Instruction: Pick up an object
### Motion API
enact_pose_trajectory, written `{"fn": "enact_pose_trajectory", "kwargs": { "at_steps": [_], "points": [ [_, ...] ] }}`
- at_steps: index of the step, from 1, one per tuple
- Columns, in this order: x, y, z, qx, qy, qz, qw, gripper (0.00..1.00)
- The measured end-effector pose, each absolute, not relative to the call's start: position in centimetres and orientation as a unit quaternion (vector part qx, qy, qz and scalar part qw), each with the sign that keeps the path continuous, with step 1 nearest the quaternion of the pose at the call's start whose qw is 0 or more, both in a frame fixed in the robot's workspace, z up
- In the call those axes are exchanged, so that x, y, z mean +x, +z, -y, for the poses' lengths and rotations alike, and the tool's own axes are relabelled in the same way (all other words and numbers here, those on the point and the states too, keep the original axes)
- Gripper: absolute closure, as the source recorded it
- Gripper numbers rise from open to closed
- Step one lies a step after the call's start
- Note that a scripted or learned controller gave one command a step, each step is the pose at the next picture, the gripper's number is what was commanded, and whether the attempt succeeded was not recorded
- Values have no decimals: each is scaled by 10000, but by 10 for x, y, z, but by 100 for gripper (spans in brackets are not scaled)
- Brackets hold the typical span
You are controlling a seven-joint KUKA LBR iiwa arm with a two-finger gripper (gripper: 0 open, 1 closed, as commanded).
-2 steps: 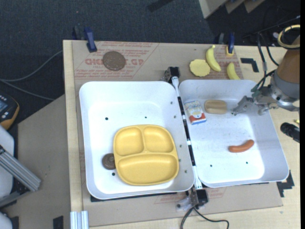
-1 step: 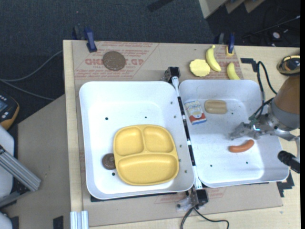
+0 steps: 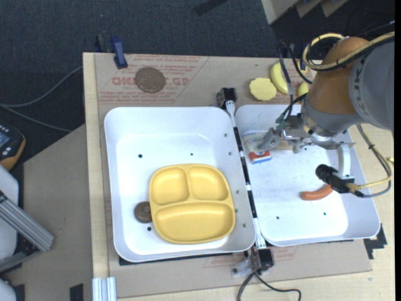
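floor point(image 3: 50, 30): dark blue-grey carpet | desk point(image 3: 94, 187): pale wood, central | cable point(image 3: 37, 99): lay on carpet at 9 o'clock | light: even, soft

Room and blockers in the two bins

We see the yellow plate point(image 3: 190, 203) filling the middle of the left bin point(image 3: 122, 137), with bare floor behind it. In the right bin point(image 3: 351, 221), the arm point(image 3: 335, 93) blocks the back, a sausage point(image 3: 316, 194) lies right, and the front is open.
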State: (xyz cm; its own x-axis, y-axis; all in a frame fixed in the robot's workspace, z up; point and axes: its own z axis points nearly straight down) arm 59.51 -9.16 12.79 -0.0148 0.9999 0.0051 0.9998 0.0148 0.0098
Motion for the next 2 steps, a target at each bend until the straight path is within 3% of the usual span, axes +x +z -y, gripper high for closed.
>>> {"fn": "enact_pose_trajectory", "kwargs": {
  "at_steps": [1, 2],
  "points": [
    [669, 87, 115, 7065, -7, -7077, -5, 0],
    [667, 86, 171, 7084, 1, -7058, 31, 0]
  ]
}}
